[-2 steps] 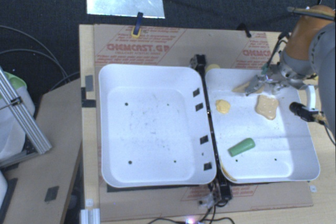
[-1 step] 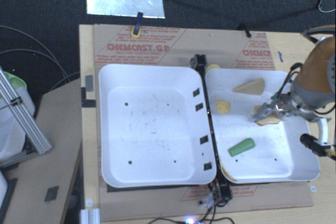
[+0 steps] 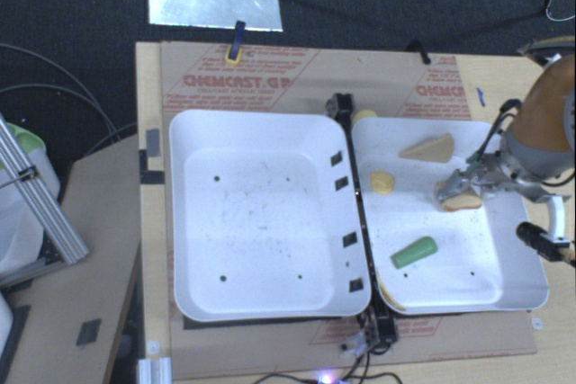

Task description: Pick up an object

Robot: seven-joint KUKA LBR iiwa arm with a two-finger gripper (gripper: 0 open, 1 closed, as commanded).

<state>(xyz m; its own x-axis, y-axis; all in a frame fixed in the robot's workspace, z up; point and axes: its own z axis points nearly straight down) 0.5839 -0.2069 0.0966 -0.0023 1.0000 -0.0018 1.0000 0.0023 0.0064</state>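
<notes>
I see a tan bread-like piece point(image 3: 463, 203) lying flat in the right bin point(image 3: 450, 283), right at the end effector point(image 3: 453, 188); whether it's open or closed, I cannot tell. Nearby lie a yellow lump point(image 3: 382, 183), a tan wedge point(image 3: 429, 148) and a green cylinder point(image 3: 414, 252).

You have two white bins point(image 3: 261, 126), one green cylinder point(image 3: 414, 252), one tan wedge point(image 3: 429, 148), one small yellow piece point(image 3: 382, 183), one flat tan piece point(image 3: 463, 203).
</notes>
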